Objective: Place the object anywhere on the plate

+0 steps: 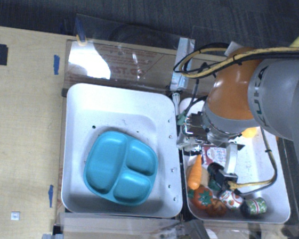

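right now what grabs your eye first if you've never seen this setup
The bright blue plate, split into compartments, sits alone in the left bin. The big grey arm with its orange band reaches in from the right and hangs over the right bin. Below it lies a cluster of small things at that bin's near end, among them a carrot and a red tomato-like piece.

- No text, label, brand or number can be read anywhere in the view.
- Faint reddish marks are seen on the clear sheet above the left bin, too blurred to be read.
- Printing is seen on a package under the wrist, likewise illegible.
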Robot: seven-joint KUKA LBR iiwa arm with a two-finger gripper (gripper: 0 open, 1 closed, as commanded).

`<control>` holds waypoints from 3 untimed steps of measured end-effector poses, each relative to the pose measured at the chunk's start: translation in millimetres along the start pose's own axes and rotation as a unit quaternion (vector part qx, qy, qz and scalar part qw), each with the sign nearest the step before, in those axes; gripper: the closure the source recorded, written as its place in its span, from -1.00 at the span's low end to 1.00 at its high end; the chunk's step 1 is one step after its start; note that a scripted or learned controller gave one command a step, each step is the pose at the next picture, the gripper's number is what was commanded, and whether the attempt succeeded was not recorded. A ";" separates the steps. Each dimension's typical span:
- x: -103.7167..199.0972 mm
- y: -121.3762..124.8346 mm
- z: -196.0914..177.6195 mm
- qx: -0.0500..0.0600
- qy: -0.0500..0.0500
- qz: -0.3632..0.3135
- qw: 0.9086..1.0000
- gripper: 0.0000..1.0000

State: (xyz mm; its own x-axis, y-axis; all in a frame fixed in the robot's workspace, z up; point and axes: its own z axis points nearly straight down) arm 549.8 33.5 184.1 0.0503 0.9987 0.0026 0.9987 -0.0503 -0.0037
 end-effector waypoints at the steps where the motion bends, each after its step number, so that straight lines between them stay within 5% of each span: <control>1: -10.4 35.8 -77.4 -0.005 -0.001 0.061 0.998 1.00; 2: 93.5 8.7 -64.1 0.001 0.000 0.085 0.996 1.00; 3: 89.8 -8.5 -181.0 -0.005 0.001 0.064 0.998 1.00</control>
State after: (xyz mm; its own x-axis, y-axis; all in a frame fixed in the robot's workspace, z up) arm 546.6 123.0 365.4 0.1780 0.9840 0.0037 0.9840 -0.1780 0.0065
